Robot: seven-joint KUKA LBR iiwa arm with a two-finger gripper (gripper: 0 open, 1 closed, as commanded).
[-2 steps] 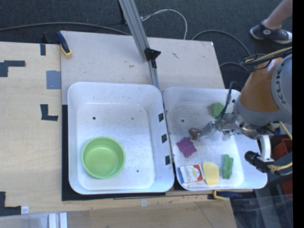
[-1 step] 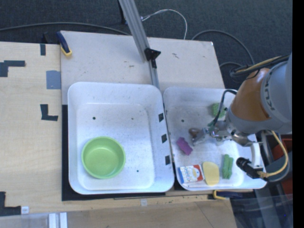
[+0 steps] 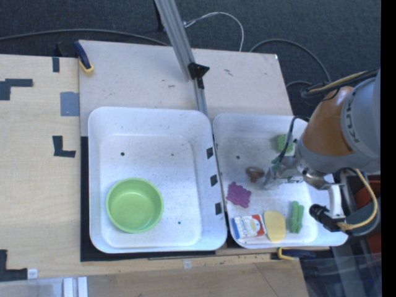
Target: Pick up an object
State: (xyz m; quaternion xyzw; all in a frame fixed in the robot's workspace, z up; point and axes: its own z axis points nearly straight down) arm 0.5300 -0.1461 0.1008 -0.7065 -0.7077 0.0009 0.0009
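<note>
The arm reaches in from the right, and my gripper (image 3: pixel 270 177) is low inside the right bin (image 3: pixel 247 129). Just left of its tip lies a small brown object (image 3: pixel 254 173), close to the gripper or touching it. A purple piece (image 3: pixel 239 194) lies below and to the left. Along the bin's front sit a red-and-white packet (image 3: pixel 248 226), a yellow piece (image 3: pixel 275 225) and a green piece (image 3: pixel 296 216). Another green item (image 3: pixel 283 143) is partly hidden behind the arm at the bin's far right.
The left bin (image 3: pixel 154 129) holds a green bowl (image 3: pixel 134 205) at its front left. A grey pole (image 3: pixel 179 36) slants down from the top to the gap between the bins. Cables run across the dark floor at the back.
</note>
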